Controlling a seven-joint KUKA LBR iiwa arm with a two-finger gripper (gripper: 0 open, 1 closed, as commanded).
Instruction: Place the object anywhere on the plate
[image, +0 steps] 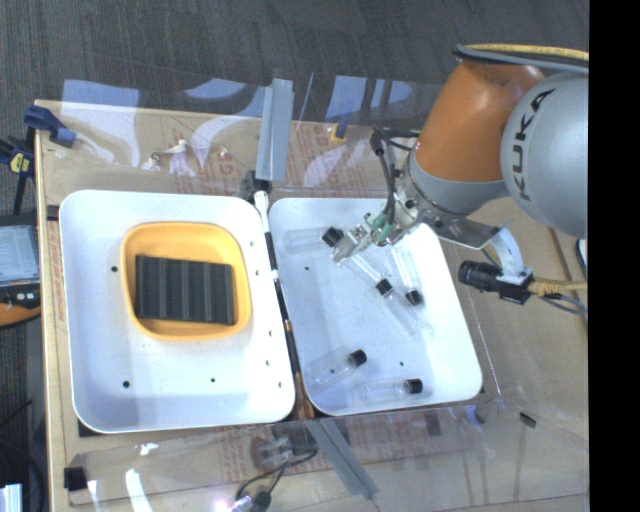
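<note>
So far nothing lies on the yellow plate (183, 240) in the left bin (90, 300). The end effector (372, 234) hovers over the right bin (450, 340), apparently clamped on a clear vial (352, 246); carrying it across remains.

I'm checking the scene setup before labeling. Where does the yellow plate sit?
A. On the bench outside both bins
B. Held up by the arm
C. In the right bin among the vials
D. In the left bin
D: the yellow plate lies flat inside the left bin, while the clear vials lie in the right bin.
</note>
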